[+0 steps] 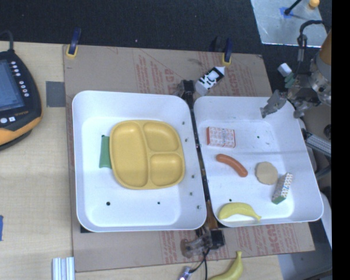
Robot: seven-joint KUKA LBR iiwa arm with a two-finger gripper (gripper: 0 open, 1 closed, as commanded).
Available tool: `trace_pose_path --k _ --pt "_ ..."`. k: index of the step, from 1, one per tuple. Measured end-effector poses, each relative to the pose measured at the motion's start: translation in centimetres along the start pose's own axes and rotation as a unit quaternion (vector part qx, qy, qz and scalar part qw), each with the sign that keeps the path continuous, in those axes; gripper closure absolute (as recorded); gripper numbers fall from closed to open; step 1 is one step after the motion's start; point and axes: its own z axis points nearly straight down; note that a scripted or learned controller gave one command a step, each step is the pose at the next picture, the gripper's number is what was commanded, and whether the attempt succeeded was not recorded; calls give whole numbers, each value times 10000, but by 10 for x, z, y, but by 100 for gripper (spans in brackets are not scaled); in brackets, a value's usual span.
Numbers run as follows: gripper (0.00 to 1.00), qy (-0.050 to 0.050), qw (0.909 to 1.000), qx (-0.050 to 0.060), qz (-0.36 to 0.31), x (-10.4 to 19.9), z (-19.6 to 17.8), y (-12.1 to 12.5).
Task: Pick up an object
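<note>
The right bin point(303, 150) holds a red-and-white packet point(221, 136), a red sausage point(231, 164), a round tan piece point(267, 172), a small patterned box point(283, 188) and a yellow banana point(239, 212). My gripper point(285, 107) hovers over that bin's far right corner, above and to the right of the packet. Its fingers point(273, 105) are spread open with nothing between them. The left bin point(87, 203) carries a yellow divided plate point(147, 153) with a green item point(105, 151) tucked under its left side.
A second banana point(230, 268) lies on the bench in front of the bins. A control pendant point(9, 98) rests at the far left. Clamps point(226, 51) and a black-and-white object point(210, 79) sit behind the bins.
</note>
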Motion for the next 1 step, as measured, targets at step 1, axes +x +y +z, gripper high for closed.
trace_pose_path --k 1 --pt "0 -3 10000 8 -12 41 77 -8"
